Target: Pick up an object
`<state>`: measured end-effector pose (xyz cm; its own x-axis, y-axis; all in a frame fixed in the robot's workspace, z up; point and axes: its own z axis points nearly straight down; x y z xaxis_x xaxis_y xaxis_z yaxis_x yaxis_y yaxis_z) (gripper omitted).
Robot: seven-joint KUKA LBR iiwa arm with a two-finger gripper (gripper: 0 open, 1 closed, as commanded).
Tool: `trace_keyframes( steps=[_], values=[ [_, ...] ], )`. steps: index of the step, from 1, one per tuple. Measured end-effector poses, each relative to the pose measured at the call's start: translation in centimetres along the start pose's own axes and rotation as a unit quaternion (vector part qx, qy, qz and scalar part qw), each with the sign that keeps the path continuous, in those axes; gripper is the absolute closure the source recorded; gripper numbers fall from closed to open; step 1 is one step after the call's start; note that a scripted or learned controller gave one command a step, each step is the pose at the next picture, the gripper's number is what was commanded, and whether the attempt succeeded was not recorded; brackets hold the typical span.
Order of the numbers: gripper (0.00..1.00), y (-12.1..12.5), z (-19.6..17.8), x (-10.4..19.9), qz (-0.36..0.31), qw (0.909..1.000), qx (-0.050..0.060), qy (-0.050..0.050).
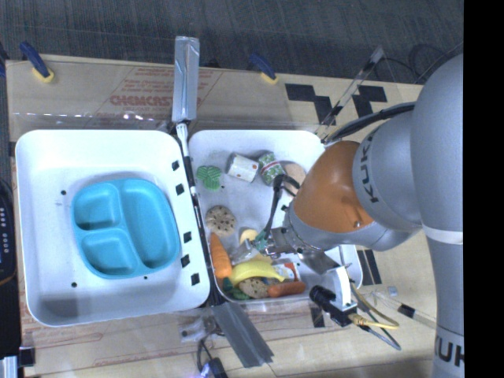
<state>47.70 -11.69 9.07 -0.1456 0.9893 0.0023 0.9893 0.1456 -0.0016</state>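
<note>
Light falls evenly from overhead, bright enough that my left bin (47, 211) nearly washes out along its white floor. A soft shadow pools at seven o'clock in that bin. The blue tray (124, 227) shows a mild sheen. My orange band (339, 191) glows, a little overexposed. The floor at twelve o'clock sits dim. The frame looks soft and grainy throughout, with fine detail smeared.

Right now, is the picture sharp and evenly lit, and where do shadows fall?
Camera view: fairly soft overall, small items near the gripper blur together; light is even; a grey shadow lies in the left bin at its lower corner; the arm darkens the right bin.
</note>
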Motion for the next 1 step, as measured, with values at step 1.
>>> trace_keyframes(
  steps=[1],
  values=[
    [0.00,0.00,0.00,0.01,0.000,1.0000,0.000,0.000]
  ],
)
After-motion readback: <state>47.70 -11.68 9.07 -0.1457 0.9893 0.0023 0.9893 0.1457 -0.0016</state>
